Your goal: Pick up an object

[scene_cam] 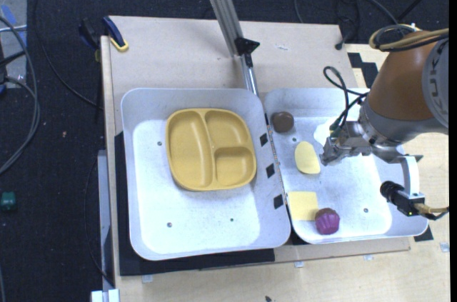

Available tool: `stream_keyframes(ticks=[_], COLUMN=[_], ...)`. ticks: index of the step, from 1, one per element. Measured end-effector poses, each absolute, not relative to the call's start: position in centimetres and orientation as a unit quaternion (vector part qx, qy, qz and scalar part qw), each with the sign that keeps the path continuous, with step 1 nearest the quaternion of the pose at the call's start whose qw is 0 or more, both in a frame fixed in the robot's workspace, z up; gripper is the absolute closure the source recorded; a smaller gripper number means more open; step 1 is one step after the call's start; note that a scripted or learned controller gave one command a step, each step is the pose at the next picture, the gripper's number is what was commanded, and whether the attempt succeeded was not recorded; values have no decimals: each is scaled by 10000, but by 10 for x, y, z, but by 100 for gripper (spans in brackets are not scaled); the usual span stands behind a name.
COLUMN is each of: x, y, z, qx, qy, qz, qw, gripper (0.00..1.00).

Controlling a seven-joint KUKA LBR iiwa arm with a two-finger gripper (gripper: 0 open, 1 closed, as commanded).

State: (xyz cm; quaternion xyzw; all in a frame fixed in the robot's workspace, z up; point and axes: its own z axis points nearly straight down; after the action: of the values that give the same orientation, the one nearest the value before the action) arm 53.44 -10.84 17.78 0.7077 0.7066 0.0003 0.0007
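In the right bin (371,211): brown round piece (283,122) at the far edge, pale yellow oval (308,158) mid-bin, flat yellow square (302,205), purple lump (327,220) nearest.

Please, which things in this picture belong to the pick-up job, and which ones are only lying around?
For the job:
- gripper, low in the right bin
- pale yellow oval piece, next to the gripper
- brown round object
- yellow square block
- purple object

Just lying about:
- yellow divided plate in the left bin
- blue-and-yellow clamp at the bench corner
- cables on the floor
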Motion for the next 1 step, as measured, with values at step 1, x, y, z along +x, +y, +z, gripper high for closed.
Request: stream_keyframes(ticks=[1], x=[536], y=[-108], z=[231], qx=[7062], qy=[7080], qz=[14], qw=[25], gripper=[100])
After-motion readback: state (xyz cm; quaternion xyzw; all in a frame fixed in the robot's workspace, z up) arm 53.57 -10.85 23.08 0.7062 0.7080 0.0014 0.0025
